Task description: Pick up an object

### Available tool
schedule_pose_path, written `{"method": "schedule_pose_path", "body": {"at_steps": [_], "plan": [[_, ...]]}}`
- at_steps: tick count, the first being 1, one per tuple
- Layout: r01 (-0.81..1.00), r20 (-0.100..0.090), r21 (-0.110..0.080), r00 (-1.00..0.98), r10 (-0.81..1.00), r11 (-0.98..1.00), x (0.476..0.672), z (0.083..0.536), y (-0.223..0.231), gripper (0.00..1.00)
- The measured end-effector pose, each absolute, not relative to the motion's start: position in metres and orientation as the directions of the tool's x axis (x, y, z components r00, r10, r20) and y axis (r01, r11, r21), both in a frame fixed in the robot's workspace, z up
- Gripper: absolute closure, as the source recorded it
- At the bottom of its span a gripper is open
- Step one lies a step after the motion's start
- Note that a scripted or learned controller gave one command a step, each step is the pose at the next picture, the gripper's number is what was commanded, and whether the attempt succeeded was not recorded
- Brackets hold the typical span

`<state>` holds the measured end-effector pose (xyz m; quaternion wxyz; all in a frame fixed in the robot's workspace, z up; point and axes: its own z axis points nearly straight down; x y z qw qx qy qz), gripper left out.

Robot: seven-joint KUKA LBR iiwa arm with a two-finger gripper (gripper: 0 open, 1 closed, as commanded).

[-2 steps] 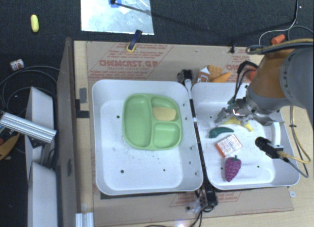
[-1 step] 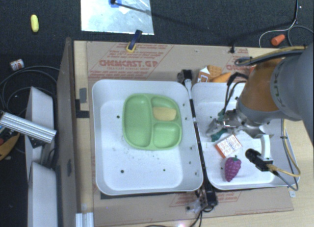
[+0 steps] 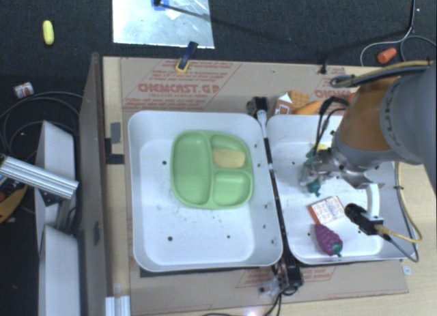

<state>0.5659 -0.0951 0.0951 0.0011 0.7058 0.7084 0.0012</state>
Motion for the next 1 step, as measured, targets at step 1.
{"method": "schedule_pose_path", "body": {"at_steps": [1], "plan": [[1.000, 0.002, 0.016, -0.011, 1.000, 0.011, 0.5590, 0.2310, -0.0358, 1.00]]}}
